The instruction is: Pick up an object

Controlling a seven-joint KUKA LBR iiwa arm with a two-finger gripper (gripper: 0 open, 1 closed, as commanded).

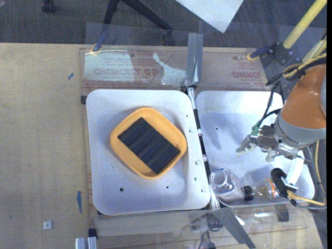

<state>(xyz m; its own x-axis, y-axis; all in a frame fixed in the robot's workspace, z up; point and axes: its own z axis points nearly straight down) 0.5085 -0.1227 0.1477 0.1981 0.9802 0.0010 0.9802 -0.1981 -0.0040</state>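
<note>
While the gripper (270, 152) hangs over the right bin (228, 113), I can't tell if its fingers are open. The clear bottle (236, 187) lies along that bin's near edge (looks light, stiff, slippery), so I'd pinch it across the middle.

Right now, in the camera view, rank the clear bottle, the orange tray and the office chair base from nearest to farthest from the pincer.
1. Clear bottle: lying at the near edge of the right bin, just below and left of the pincer.
2. Orange tray: in the left bin, across the divider.
3. Office chair base: on the floor beyond the bench, top left.
</note>
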